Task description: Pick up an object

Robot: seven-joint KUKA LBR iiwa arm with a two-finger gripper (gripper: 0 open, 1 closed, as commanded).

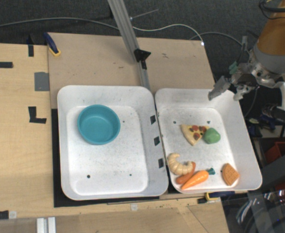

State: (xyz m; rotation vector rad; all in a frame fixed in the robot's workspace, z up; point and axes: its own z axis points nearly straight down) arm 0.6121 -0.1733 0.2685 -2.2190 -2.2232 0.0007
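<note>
The pincer (228, 89) hangs over the far right corner of the right bin (239, 125), at the end of a grey arm with an orange band (273, 35) that reaches in from the right. Its two fingers stand spread apart, open, with nothing between them.

Below and to the left of it, near the middle of the right bin, lies a toy pizza slice (192, 133), touching a round green object (211, 136) on its right. Along the near edge of the same bin sit a pale curled croissant-like toy (178, 164), a toy carrot (195, 179) just beside it with a red piece tucked between them, and a small orange waffle-like biscuit (230, 174) in the near right corner, a little apart from the carrot.

The left bin (69, 178) holds a teal bowl (99, 124), upright, in its far left part.

Both bins rest side by side on a light wooden worktop (16, 130). A grey metal bar (125, 21) slants down from the top to the gap between the bins.
</note>
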